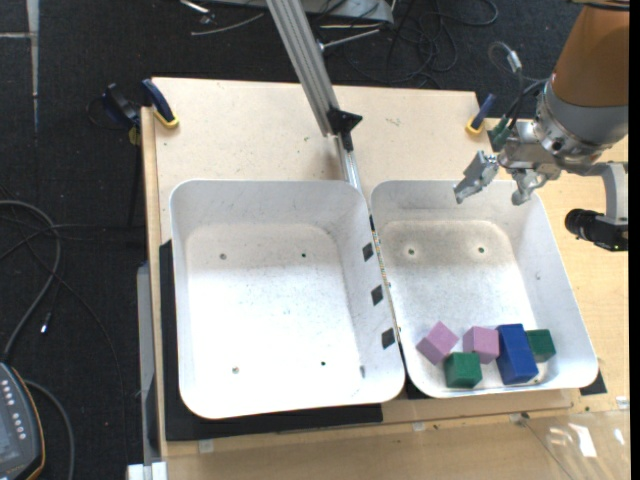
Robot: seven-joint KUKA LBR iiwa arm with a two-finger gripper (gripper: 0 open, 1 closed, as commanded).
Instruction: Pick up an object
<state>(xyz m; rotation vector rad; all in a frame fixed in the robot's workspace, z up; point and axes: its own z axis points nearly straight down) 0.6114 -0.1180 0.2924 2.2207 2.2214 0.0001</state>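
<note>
Blocks (487, 352) in right bin's near corner, well apart from open hand (497, 182)

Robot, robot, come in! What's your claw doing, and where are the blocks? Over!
Gripper open, nothing held, over right bin's far edge. Blocks clustered at near edge. Path clear.

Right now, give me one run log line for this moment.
gripper: open, holding nothing, above right bin far edge | blocks: clustered in right bin near corner | left bin: beside it | pick: not yet done

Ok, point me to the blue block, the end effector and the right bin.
blue block (516, 354), camera view, top face.
end effector (497, 181), camera view, midway between fingertips.
right bin (450, 258), camera view, bare floor.
</note>
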